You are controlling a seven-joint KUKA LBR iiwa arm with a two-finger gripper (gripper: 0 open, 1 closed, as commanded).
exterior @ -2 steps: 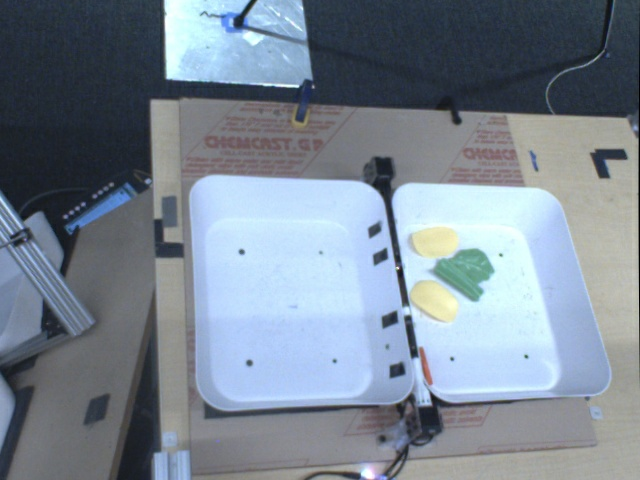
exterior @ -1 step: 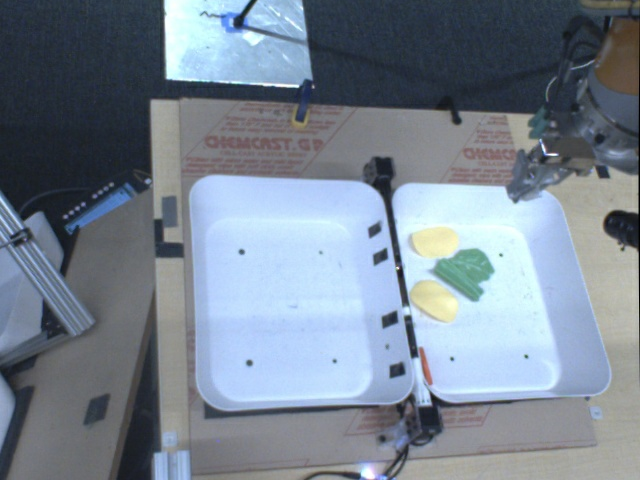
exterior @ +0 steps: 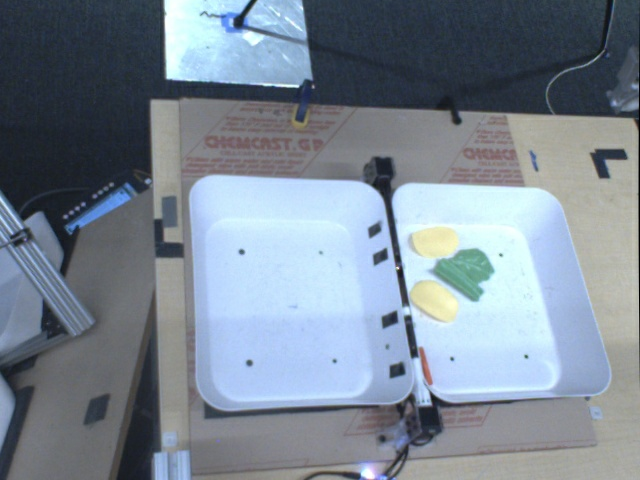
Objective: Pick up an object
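Three small objects in the right shallow white bin (exterior: 575, 268); pincer state cannot be told.
Upper pale yellow rounded piece (exterior: 435, 241) lies near the bin's left wall; green leafy plastic piece (exterior: 466, 271) is just below and right of it, touching or nearly so; second pale yellow rounded piece (exterior: 435, 301) sits beside the green one. Left white bin (exterior: 215, 203) adjoins, both on the cardboard-covered desk (exterior: 250, 138).

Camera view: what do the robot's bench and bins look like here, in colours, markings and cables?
The left bin and right bin are shallow, white and round-cornered, on a brown board printed with red lettering. Black clips line the seam between them. A white cable curls at upper right.
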